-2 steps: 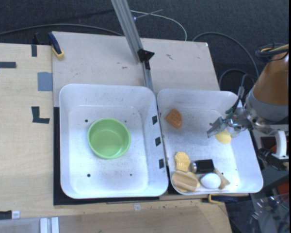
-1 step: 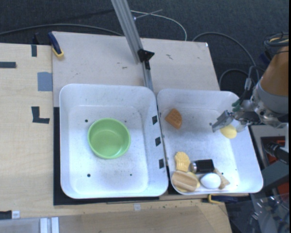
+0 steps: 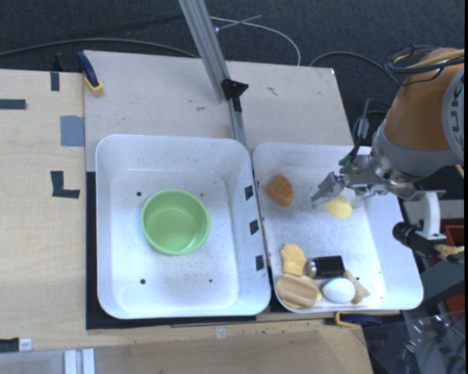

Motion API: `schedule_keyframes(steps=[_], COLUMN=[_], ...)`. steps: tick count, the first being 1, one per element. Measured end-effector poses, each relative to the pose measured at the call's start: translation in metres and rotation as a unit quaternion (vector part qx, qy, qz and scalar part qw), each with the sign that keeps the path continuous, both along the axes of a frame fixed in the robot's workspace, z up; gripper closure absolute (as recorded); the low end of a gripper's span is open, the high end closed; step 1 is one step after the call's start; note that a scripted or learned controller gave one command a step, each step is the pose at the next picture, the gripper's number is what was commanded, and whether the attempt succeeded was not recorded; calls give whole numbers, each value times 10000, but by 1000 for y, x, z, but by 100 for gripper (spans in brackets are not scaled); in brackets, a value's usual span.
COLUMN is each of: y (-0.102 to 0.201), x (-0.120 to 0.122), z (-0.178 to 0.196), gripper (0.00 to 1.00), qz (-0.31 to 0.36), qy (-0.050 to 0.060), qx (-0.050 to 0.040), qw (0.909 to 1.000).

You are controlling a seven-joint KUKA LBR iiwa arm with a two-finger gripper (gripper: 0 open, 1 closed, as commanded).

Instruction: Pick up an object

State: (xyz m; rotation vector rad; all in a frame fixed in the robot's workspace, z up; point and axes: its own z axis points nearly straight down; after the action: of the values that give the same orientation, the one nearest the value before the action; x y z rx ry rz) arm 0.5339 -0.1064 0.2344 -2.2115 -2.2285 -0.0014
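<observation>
Camera view: yellow lemon (image 3: 338,207) beside jaws.

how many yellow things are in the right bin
2. A yellow lemon-like piece lies by the end effector in the right bin's upper half; a yellow ridged piece sits in the lower cluster. Others may be hidden there.

The pale wooden bench (image 3: 156,92) bears two white bins side by side, left bin (image 3: 117,209) and right bin (image 3: 390,263).
</observation>
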Motion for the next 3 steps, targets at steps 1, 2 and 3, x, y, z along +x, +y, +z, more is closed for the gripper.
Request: schedule_keyframes(steps=[1,2,3], y=[52,106,155], x=[-7,-10,-11], z=[-11,-1,6], gripper=[100,100,100], qz=[-7,1,-1], qy=[11,4,7], qx=[-4,0,-3], qw=[10000,10000,10000])
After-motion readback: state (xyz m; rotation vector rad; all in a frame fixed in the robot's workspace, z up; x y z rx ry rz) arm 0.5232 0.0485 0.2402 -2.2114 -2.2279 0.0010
